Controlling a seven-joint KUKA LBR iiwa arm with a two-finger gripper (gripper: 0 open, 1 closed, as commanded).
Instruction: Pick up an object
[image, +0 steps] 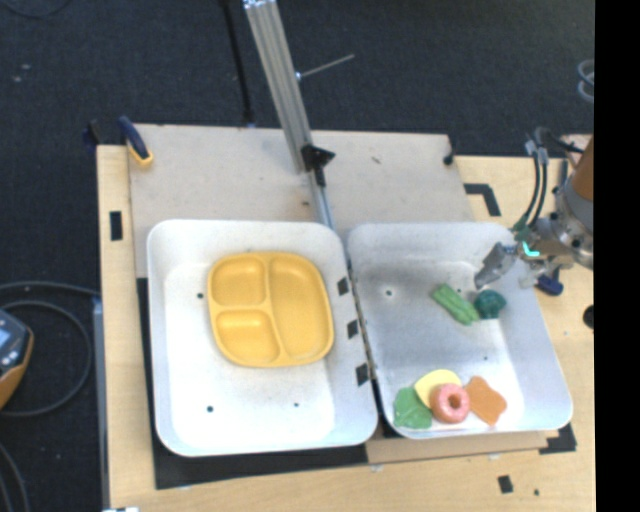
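From the overhead camera I see the gripper (493, 267) low over the right bin (400, 262), just above the green piece (455, 304) and dark teal piece (490, 303). I cannot tell how its claw stands or whether it grips anything. The yellow divided plate (270, 307) sits in the left bin (180, 400).

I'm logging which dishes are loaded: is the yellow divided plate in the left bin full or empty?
Empty. The yellow divided plate lies flat in the left bin, and all three of its compartments show only bare yellow surface.
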